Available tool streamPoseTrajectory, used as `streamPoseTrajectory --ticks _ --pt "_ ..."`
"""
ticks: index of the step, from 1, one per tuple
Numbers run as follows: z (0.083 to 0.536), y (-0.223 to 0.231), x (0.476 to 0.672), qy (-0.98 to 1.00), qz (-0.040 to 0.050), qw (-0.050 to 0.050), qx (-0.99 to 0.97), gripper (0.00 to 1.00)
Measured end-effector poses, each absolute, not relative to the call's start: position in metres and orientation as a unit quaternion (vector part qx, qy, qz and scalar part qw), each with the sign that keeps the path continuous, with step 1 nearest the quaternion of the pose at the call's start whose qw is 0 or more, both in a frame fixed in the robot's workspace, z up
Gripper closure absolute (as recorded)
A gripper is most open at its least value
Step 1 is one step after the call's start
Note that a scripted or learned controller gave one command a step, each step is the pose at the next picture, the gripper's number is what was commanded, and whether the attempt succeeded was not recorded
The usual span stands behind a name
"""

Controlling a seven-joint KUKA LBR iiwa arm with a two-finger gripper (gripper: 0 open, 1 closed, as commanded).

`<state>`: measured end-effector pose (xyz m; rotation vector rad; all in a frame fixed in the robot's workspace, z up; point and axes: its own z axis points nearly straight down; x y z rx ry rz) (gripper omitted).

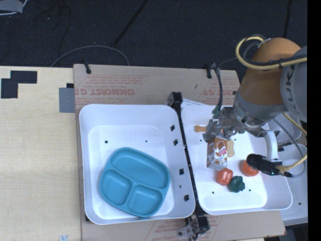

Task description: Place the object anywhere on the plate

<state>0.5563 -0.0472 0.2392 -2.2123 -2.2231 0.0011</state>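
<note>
A blue plate with three compartments lies in the left bin, with nothing on it. My gripper is down in the right bin, near its left side. Directly below it in the image is a small white and red printed carton, whose top edge meets the gripper's tip. Whether the carton is held is unclear. A red pepper, a green broccoli piece and an orange-red round fruit lie just beyond the carton toward the bin's front.
A tan piece pokes out left of the gripper. A black divider separates the two bins. The arm's grey body and orange band hang over the right bin's far right corner. Cables trail by the bin's right edge.
</note>
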Motion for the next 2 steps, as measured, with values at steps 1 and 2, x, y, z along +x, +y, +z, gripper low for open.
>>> streamPoseTrajectory --ticks 1,2 --pt "0.245 0.003 0.554 -0.709 0.0002 0.002 -0.705 1.00" --pt "0.230 0.062 0.555 -0.709 0.0016 0.003 -0.705 1.00"
